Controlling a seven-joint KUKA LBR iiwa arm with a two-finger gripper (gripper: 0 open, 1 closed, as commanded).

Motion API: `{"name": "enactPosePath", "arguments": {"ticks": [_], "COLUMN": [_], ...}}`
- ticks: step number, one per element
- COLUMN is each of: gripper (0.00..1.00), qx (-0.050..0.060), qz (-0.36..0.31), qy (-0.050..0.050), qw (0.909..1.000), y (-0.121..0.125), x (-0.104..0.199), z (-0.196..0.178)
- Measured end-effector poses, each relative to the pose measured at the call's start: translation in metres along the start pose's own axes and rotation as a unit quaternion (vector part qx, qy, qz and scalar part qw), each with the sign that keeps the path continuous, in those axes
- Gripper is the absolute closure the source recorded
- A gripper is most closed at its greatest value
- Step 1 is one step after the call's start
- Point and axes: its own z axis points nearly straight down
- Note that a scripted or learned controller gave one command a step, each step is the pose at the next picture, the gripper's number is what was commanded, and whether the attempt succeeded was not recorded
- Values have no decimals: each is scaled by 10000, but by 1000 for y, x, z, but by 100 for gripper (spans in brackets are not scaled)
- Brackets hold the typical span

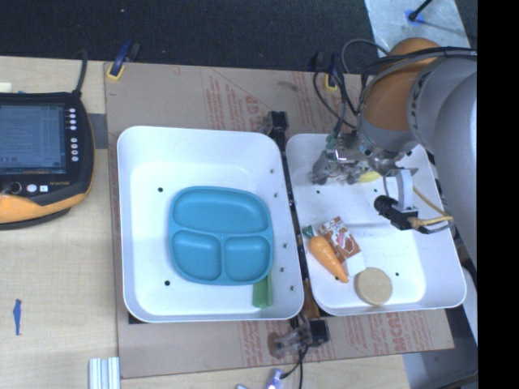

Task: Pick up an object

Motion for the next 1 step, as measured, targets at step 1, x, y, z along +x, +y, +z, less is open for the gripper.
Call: {"name": "enactPosePath", "arguments": {"ticks": [1], "gripper": [100], "qx": [-22], "qz": [1], "qy": [12], "qw": [10000], "y": [-3], "x": [52], "z": [-88]}}
